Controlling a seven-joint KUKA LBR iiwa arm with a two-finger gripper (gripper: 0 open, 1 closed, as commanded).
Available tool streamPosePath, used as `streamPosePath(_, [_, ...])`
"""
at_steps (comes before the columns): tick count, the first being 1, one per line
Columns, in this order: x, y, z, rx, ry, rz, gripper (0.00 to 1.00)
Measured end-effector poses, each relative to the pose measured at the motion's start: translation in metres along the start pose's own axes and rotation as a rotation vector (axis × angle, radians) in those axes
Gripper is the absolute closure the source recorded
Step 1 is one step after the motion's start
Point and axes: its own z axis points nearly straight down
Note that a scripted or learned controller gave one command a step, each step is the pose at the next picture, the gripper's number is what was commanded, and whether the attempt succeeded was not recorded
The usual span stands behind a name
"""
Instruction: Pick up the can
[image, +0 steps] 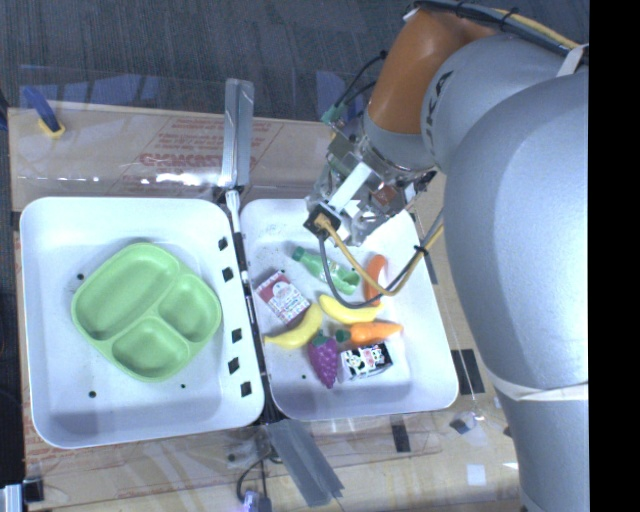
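While my arm reaches in from the right, my gripper hangs over the far end of the right bin, close to its back rim. Whether it is parted or closed I cannot tell from this slant, since my own wrist covers it. The can, red and white, lies on the floor of this same bin near its left wall. It is apart from me and lower in the view. Just beside the can, a yellow banana curves along its lower edge. A green bottle lies slanted between the can and my gripper. Right of the bottle is a red-orange piece, perhaps a pepper, though it is too small to name surely. A second banana rests against a carrot. Below them, purple grapes and a black-and-white carton sit side by side, touching. In the left bin rests a green divided plate.
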Motion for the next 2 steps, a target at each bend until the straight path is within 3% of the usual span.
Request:
streamPosePath(1, [-0.004,-0.019,0.071,0.002,-0.005,-0.048,1.00])
streamPosePath(2, [0.005,-0.103,0.072,0.002,-0.003,-0.318,1.00])
